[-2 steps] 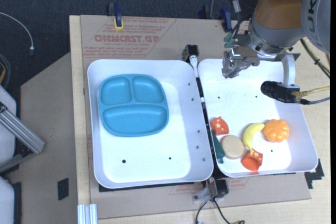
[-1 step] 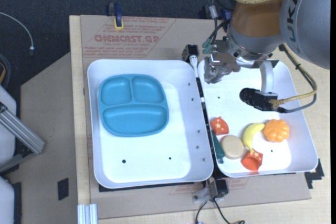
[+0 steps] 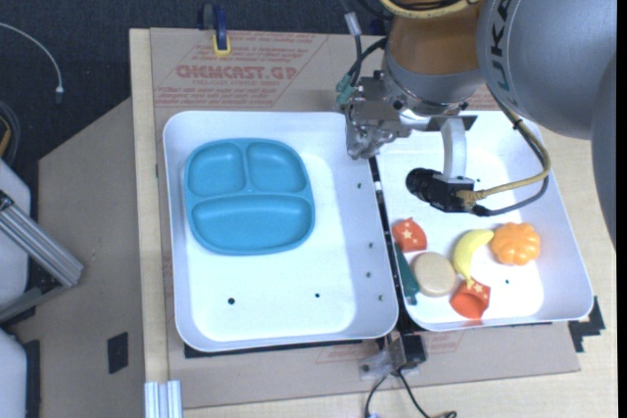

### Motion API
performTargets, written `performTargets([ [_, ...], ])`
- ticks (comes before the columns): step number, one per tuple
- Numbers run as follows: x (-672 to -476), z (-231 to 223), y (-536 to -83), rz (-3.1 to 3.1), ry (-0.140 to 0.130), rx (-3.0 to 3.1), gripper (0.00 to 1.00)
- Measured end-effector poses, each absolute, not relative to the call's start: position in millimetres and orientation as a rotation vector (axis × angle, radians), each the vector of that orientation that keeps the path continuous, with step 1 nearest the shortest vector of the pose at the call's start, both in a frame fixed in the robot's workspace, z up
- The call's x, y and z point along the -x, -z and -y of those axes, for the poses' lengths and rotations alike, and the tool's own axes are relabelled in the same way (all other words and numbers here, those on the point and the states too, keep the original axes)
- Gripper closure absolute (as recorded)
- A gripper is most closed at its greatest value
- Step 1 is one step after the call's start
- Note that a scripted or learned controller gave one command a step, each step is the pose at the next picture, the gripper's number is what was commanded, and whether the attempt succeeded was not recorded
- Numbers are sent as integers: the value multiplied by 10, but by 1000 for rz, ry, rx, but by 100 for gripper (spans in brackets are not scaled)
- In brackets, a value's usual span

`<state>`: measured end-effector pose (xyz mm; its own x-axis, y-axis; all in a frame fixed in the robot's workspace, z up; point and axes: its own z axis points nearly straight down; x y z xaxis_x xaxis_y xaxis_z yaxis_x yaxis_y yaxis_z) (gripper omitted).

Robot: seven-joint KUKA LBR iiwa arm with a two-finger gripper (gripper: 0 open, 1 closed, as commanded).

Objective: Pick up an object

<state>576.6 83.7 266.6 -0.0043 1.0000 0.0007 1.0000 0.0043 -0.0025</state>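
1. Several small toy foods lie clustered at the near end of the right bin (image 3: 558, 210): a red piece (image 3: 410, 234), a tan round piece (image 3: 433, 271), a yellow banana (image 3: 471, 250), an orange pumpkin (image 3: 516, 243) and a red block (image 3: 471, 299). None is lifted; any of them could serve as the object to pick.
2. From the tool (image 3: 364, 144), that cluster lies toward the near edge of the desk and slightly rightward, well apart from it. The banana's long axis runs slantwise, from near-left to far-right.
3. Above the divider between the bins hangs the tool, at the far-left corner of the right bin. Its tip is small and dark against the rim, so I cannot tell how it stands, and nothing shows in it.
4. A black part (image 3: 438, 189) of the arm's fittings with a yellow cable sits between the tool and the foods.
5. A blue divided plate (image 3: 250, 197) rests in the left bin (image 3: 294, 308), away from the cluster.
6. Judging from this, the arm must travel nearer and lower before any grasp.
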Motion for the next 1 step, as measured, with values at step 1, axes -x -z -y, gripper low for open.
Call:
performTargets([
  [1, -5769, -814, -2668, 2221, -2, 2220, 0],
])
